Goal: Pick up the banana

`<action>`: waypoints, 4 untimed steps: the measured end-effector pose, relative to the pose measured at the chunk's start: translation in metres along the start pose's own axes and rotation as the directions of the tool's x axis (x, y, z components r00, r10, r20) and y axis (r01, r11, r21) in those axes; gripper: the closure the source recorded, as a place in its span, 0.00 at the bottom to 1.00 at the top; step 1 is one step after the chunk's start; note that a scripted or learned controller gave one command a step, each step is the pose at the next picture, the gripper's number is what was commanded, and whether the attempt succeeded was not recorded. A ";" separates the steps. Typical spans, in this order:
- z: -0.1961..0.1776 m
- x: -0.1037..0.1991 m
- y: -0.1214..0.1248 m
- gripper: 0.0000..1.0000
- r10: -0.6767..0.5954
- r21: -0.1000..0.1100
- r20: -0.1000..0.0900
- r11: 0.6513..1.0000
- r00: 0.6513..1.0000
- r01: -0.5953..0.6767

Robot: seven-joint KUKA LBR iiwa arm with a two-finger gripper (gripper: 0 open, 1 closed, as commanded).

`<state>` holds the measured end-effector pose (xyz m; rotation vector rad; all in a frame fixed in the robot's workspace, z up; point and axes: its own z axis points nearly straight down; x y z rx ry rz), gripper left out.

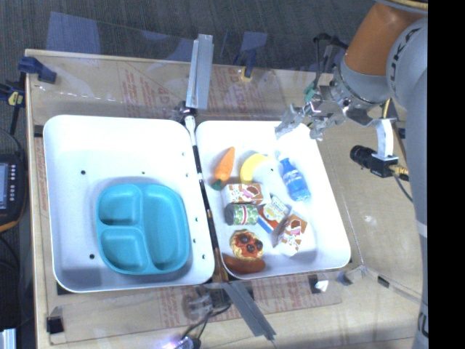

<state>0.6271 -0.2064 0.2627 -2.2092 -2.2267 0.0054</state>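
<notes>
Camera view: metal 2-finger claw [299,124] above far rim of right shallow white bin [336,224], fingers slightly spread, gripping nothing, touching nothing. 1 short yellow banana [251,166] lying in that bin's far part, between 1 orange carrot [224,164] and 1 small blue bottle [293,179]. 1 blue plastic 3-compartment tray [143,227] in left white bin [69,147]. 2 bins total on bench [370,217].

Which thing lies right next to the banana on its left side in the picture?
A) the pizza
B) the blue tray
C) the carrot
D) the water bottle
C: the carrot lies just left of the banana near the top of the right bin.
</notes>
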 end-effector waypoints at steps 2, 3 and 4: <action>0.172 0.022 0.004 0.00 -0.064 0.000 -0.001 0.998 0.998 0.064; 0.162 0.023 0.004 1.00 -0.067 0.002 -0.002 0.998 0.998 0.067; 0.024 0.018 0.004 1.00 0.068 -0.005 0.001 0.998 0.998 -0.068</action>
